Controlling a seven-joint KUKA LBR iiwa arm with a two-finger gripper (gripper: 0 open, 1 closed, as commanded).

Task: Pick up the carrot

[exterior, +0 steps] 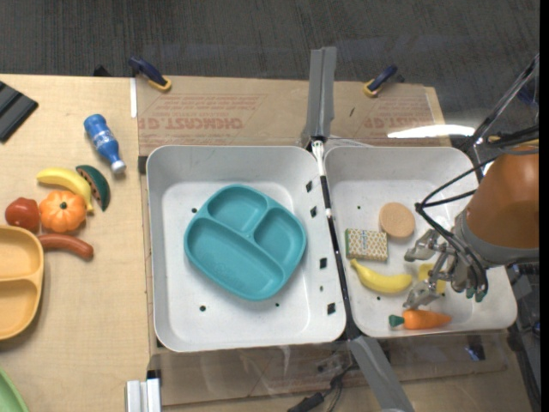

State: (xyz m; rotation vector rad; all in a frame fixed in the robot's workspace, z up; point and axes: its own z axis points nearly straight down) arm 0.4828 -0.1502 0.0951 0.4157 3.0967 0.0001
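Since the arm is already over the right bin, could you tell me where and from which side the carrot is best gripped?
Probably across the middle of its orange body, coming straight down from above. The carrot lies flat and lengthwise along the right bin's near wall, green tip pointing left, so fingers should close across its narrow width. The gripper hovers just above it, beside the banana.

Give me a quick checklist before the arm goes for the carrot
1. Carrot in plain sight, near the right bin's front edge: ok.
2. Gripper above the right bin, close to the carrot: ok.
3. Carrot between the fingers: not ok, it lies on the bin floor.
4. Space beside the carrot: cannot tell, the banana lies close to its left.
5. Cracker and round cookie out of the way: ok.
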